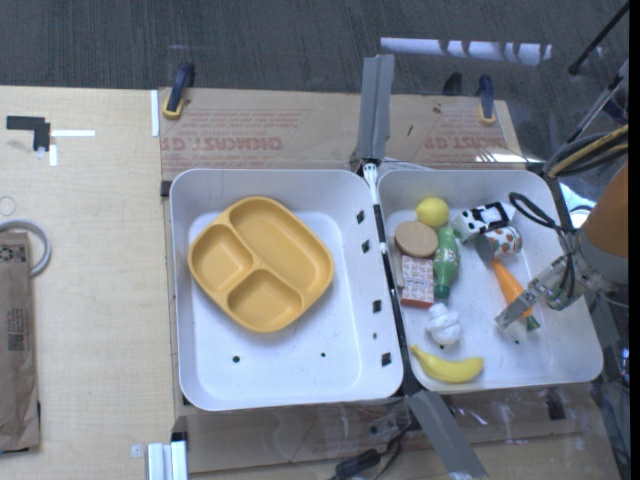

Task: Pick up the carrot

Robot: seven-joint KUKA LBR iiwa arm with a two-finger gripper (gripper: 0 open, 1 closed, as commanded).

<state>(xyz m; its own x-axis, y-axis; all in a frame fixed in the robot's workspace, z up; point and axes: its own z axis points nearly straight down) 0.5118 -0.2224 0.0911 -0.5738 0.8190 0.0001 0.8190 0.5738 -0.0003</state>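
Nearest me, a banana (pixel 447 366) lies at the front of the right bin (pixel 560 368), just left of and below the tool (pixel 522 312). The tool sits low at the carrot's (pixel 508 281) lower end, touching or nearly so; I cannot tell whether it is spread or closed, or whether it has the carrot. The carrot lies slanted, just up-left of the tool. My worry is a grip on the narrow tip alone, so the carrot slips free or skids toward the white garlic-like piece (pixel 443 325). Farther left rests a yellow divided plate (pixel 261 263) in the left bin (pixel 200 368). Beyond, the pale tabletop (pixel 80 208), cardboard (pixel 260 128), then dark carpet (pixel 250 18).
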